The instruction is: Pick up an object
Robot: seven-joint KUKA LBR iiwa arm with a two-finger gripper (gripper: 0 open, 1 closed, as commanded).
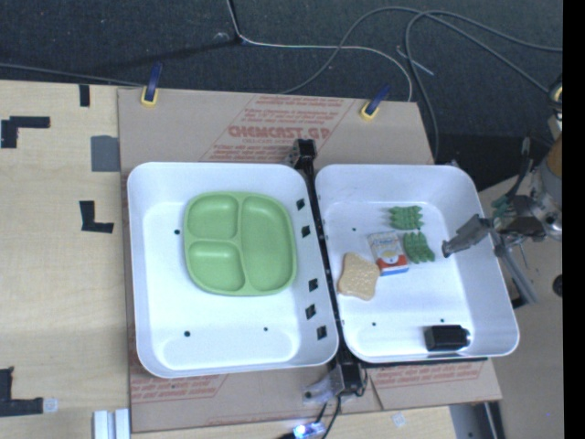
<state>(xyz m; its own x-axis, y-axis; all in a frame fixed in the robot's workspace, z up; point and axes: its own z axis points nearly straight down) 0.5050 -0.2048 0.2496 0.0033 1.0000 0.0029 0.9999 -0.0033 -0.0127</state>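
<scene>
Nothing is picked up yet — the gripper [454, 243] waits at the right bin's [489, 286] edge, its jaws' state I cannot tell.

The arm [539, 210] is cut off by the right edge; print on the packet [388, 251] is too small to read.

1. Bench top [55, 273]: pale wood, black tape marks on its left part.
2. Brown cardboard sheet [274, 126] with red print lies on it, held by two yellow clamps [149, 94] at the far edge.
3. Behind: dark carpeted floor [110, 16], thin cables [366, 39] looping across.
4. Light: even, soft shadows.
</scene>
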